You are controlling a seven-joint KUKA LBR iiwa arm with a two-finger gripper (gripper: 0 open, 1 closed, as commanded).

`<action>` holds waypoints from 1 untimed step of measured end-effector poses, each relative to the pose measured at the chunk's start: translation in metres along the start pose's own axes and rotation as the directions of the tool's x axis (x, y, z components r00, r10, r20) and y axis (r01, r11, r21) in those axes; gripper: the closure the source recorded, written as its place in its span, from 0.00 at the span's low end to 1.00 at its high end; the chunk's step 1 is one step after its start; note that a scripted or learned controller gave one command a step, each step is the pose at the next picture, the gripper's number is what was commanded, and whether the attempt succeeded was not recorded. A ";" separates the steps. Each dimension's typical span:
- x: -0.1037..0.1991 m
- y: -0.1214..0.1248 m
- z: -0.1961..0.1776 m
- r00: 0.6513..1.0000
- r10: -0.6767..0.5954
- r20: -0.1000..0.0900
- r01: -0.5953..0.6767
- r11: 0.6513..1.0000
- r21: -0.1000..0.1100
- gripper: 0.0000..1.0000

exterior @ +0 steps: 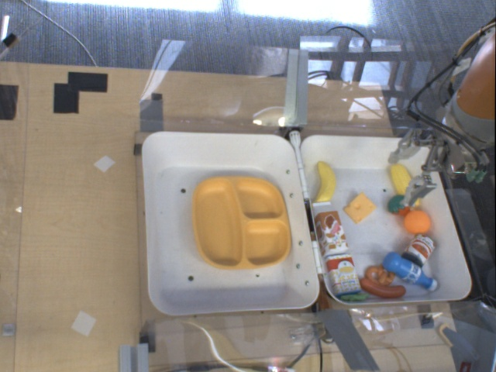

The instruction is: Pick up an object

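Counter [70, 208]: pale wood surface carrying two shallow white bins side by side, with a metal divider rail between them.

Left bin [167, 285]: holds one yellow divided plate [240, 222], three compartments, lying flat near the bin's centre.

Right bin [457, 273]: holds the loose items, listed by clock position from the bin's centre.
- Banana [326, 181], at 10 o'clock, lying roughly upright along the divider side.
- Cheese wedge [359, 208], pale yellow square, near the centre.
- Small carton [336, 253], red and white print, at 7 o'clock, lengthwise against the left wall.
- Sausage [380, 282], red-brown, at 6 o'clock, beside the carton's lower end.
- Blue bottle [406, 270], on its side at 5 o'clock, touching the sausage's end.
- Small can [421, 249], red and white label, at 4 o'clock, just above the blue bottle.
- Orange [418, 222], at 3 o'clock, just above the can.
- Green piece [397, 204], small and partly hidden under the hand, at 2 o'clock.
- Yellow piece [400, 178], lemon-like, at 1 o'clock.

Arm [474, 91]: grey with orange band, entering from 3 o'clock over the right bin's upper right corner.

Hand [413, 196]: low over the green piece, between the yellow piece and the orange. Fingers narrowly spread, tips beside the green piece; nothing seen between them.
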State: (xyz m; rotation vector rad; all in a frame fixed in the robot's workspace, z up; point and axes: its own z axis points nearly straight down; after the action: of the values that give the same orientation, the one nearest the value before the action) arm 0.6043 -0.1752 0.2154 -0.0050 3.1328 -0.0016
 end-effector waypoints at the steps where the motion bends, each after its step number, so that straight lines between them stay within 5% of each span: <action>1: 0.035 0.002 0.085 0.850 0.526 -0.004 -0.526 0.850 0.002 0.00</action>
State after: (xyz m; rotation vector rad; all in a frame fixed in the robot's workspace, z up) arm 0.5696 -0.1733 0.1298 0.8538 3.0189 0.0010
